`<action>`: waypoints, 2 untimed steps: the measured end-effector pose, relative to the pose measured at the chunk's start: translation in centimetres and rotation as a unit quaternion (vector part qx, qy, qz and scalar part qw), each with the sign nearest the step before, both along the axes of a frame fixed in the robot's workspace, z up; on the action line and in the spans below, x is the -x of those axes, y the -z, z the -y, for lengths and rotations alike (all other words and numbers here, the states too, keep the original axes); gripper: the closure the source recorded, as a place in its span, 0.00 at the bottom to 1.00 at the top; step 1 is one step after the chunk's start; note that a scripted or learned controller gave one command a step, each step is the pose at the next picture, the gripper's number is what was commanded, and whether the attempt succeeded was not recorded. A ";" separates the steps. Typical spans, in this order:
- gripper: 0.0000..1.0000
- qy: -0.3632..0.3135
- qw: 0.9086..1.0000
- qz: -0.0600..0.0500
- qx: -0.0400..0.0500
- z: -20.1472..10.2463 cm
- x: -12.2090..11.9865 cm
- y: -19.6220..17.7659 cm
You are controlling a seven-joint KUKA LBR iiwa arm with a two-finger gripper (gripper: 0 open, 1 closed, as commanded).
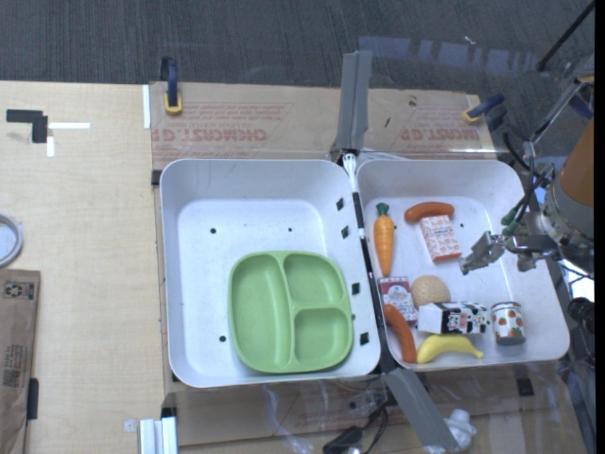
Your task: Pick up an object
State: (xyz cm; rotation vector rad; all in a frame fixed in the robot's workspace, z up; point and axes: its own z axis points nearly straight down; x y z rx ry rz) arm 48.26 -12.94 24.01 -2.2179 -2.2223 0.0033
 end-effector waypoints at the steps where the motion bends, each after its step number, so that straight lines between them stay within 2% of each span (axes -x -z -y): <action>1: 0.00 -0.033 0.999 0.000 0.000 0.3 -9.0 8.1; 2: 0.00 -0.019 1.000 0.005 0.001 3.6 -12.7 14.4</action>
